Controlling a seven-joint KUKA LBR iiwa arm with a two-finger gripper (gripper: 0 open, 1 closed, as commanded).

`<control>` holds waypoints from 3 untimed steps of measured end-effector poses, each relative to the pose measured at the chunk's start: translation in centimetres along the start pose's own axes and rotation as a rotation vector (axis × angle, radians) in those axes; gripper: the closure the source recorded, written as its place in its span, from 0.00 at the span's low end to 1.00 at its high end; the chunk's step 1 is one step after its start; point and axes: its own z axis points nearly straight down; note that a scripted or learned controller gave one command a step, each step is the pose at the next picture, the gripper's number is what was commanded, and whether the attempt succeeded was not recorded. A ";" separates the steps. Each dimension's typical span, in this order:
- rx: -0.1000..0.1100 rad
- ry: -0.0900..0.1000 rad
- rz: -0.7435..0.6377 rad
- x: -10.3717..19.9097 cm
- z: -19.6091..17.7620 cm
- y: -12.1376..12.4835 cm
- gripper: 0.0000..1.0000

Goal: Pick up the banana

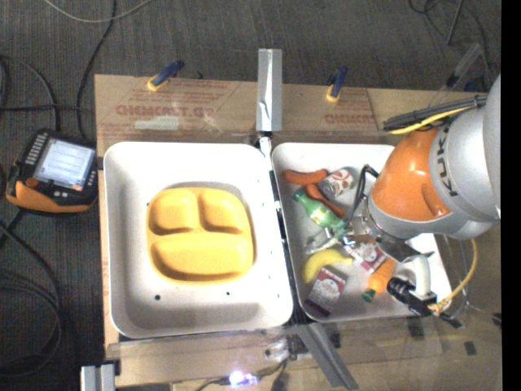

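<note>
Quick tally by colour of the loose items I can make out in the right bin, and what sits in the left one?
Right bin, partly hidden by the arm:
Yellow: 1, banana
Green: 1, bottle
Orange-red: 2, hot dog, carrot
Maroon: 1, packet
White: 1, patterned cup
Left bin:
Yellow: 1, divided tray
Total: 7

My arm (pixel 476 165) — thick grey casing, rounded, smooth. Broad orange band (pixel 411 182) above wrist, glossy, dome-shaped. Dark "KUKA" lettering runs down grey shell beside orange. Thin black cable loops off orange band's left side. Yellow cable curls out near my lower right. White bracket with black cylindrical fitting (pixel 407 287) hangs below wrist — small metallic parts cluster at tool end.
</note>
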 end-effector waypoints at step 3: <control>0.000 -0.005 0.039 0.0 -1.0 -1.2 0.00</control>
